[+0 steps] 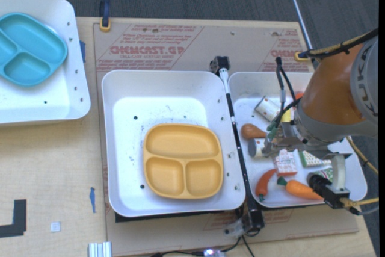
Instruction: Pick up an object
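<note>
Tabletop point(54, 159): pale wood, with a brown board on it printed in red; "CHEMCAST" is readable, the rest too small to make out.
Arm point(337, 99): grey with an orange band, reaching in from the right and hanging low over the right bin.
Left bin point(120, 93): white and shallow, holding a yellow divided plate point(182, 161).
Right bin point(246, 84): white, touching the left bin along one wall, and holding the small toy foods.
Blue plate point(30, 48): divided, on a separate white tray at the far left.
Gripper point(278, 144): down among the items near the bin's middle; how wide it stands, and whether it has anything, cannot be told from here.
Red-and-white packet point(285, 162): just below the gripper, its print too small to read; probably light and thin, best pinched across its short sides.
Carrot point(301, 189): orange, near the bin's front; likely light, stiff, smooth plastic, apt to roll, so gripping across the thick middle seems safest.
Red pepper point(264, 182): curved, just left of the carrot.
</note>
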{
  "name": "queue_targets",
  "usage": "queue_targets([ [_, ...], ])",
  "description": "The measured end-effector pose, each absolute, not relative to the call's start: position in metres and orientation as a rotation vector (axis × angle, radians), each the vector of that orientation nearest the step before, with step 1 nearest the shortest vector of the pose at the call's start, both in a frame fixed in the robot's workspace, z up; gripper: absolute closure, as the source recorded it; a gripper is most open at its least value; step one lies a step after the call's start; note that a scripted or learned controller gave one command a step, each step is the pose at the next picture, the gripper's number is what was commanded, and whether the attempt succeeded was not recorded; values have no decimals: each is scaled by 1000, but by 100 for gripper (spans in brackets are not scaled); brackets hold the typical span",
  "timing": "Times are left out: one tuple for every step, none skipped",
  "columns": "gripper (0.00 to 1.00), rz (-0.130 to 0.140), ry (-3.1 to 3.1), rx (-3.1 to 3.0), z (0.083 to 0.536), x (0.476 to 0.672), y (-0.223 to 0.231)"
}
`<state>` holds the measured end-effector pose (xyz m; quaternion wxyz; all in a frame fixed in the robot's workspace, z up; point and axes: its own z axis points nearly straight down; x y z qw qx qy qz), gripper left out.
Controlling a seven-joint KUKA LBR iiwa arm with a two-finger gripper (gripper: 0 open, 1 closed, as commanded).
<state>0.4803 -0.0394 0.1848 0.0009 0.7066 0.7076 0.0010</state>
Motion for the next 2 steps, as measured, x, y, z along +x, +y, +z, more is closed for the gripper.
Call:
queue_targets([
  [0,2,2222,2218,185,480,-40],
  [0,3,2212,2217,93,482,-97],
])
